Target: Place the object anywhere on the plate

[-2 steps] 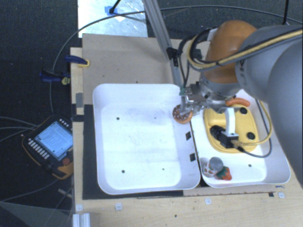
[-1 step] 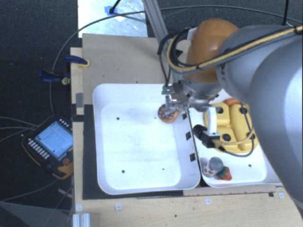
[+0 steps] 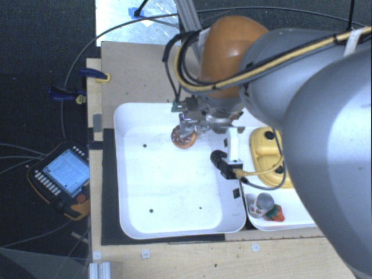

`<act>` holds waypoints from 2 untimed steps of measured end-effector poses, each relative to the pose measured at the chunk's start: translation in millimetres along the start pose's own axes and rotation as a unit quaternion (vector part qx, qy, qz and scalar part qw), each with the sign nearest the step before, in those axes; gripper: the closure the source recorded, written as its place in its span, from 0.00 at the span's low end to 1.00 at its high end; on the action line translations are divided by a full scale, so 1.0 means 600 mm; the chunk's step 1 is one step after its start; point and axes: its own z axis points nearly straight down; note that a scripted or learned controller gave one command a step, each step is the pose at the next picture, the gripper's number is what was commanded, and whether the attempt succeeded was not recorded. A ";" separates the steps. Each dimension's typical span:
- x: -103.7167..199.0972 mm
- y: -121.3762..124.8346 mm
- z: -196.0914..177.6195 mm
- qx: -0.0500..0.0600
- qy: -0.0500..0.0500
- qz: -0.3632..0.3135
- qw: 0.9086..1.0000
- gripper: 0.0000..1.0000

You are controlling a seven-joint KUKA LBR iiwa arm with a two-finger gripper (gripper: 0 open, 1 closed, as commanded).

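Right bin (image 3: 290, 218), table's near right: small grey-and-red item (image 3: 267, 205); beyond it, yellow plate (image 3: 264, 147). Left bin (image 3: 174, 225), far edge: round brown object (image 3: 185, 137) directly beneath end effector (image 3: 192, 122); grip state cannot be told. Placement on plate not yet done.

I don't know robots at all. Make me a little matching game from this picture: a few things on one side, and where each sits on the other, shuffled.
Things:
1. round brown object
2. yellow item
3. handheld screen unit
4. blue clamp

Places:
A. off the bench, on the dark floor to the left
B. in the left bin, near its top edge, just below the gripper
C. at the bench's left edge, near the top
D. in the right bin

Pairs: 1-B, 2-D, 3-A, 4-C
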 end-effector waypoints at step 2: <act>0.096 0.022 0.001 0.000 -0.001 0.003 1.000 0.00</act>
